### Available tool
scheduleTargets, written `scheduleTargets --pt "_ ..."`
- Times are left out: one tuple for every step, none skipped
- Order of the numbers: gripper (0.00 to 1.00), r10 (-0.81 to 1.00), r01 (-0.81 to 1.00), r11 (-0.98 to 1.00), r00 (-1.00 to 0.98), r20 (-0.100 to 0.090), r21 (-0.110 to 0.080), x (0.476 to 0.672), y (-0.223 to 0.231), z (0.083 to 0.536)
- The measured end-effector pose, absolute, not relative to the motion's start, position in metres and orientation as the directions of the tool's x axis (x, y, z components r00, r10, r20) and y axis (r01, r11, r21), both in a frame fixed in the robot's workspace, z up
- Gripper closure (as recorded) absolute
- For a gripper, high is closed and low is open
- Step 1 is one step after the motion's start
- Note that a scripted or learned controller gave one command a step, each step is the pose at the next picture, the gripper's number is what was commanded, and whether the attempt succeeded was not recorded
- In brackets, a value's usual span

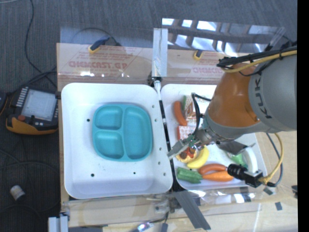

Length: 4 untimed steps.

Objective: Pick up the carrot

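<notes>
Where the right white bin (260, 151) nears its front edge, the tapered orange carrot (218, 176) lies beside a green vegetable piece (189, 175), with a curved yellow banana (199, 158) just behind. Above, the grey two-finger gripper (186, 146) hovers; whether its fingers are spread I cannot tell. Leftward, a teal divided plastic plate (122, 132) sits in the other bin (77, 173).

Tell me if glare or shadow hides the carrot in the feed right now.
Camera view: even light, the carrot reads sharp and unshadowed near the right bin's front edge; glare sits on the clear panels behind the bins; the gripper looks cluttered and hard to read.
</notes>
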<state>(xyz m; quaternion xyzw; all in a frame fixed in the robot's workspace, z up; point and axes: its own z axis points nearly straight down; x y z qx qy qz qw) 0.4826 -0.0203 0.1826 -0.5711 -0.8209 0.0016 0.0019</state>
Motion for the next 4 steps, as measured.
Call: scheduleTargets --pt "1.0 0.937 0.937 0.349 -0.349 0.004 -0.006 0.483 -0.019 0.191" --pt "0.0 0.937 0.937 0.349 -0.349 0.004 -0.006 0.483 -0.019 0.191" --pt "0.0 0.934 0.934 0.357 -0.357 -0.003 -0.002 0.517 -0.086 0.225" --pt "0.0 0.93 0.93 0.367 -0.367 0.0 -0.004 0.483 -0.064 0.213"
